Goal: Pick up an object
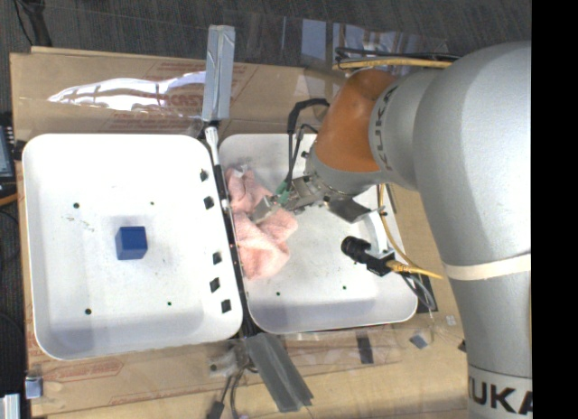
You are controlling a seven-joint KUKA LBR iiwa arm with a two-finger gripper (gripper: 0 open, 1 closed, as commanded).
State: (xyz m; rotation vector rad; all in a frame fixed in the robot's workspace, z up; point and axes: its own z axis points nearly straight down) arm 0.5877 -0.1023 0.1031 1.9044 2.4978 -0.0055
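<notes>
Pink cloth (pixel 256 230), crumpled along the left wall of the right bin (pixel 316 313). The tool (pixel 271 209) meets its upper folds; whether it grips them cannot be told. Blue cube (pixel 132 242) lies in the left bin (pixel 54 336).

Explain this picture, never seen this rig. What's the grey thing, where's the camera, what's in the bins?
One camera above the bench looks down at a slant. The big grey arm with an orange band reaches in from the right; its gripper is low in the right bin, at a crumpled pink cloth lying along that bin's left side. Whether the jaws have caught the cloth cannot be told here. The left bin holds a small blue cube, untouched.
</notes>
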